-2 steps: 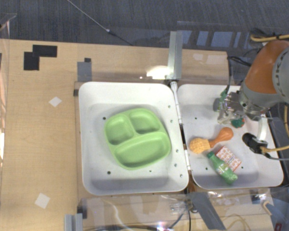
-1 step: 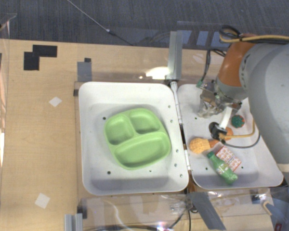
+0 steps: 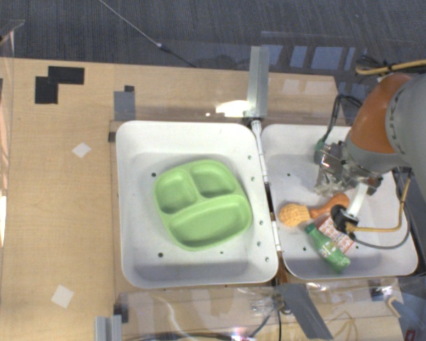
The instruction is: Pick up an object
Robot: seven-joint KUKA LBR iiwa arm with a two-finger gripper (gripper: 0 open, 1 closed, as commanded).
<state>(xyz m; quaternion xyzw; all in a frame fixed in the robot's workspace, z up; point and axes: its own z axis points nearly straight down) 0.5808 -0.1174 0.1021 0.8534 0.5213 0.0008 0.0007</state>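
In the right bin (image 3: pixel 291 151) lie a tan round-headed brush with an orange handle (image 3: pixel 292 214) and a green bottle with a red-and-white label (image 3: pixel 328 243) near the front. My gripper (image 3: pixel 331 187) hangs low over the right bin's middle, just behind the orange handle and right of the brush head. Nothing shows between its tips.
The left bin (image 3: pixel 131 190) holds a green divided plate (image 3: pixel 201 203). A metal divider post (image 3: pixel 258 84) stands at the back between the bins. A yellow cable (image 3: pixel 380 229) loops over the right bin's right side. My arm's orange band (image 3: pixel 373 123) fills the right.
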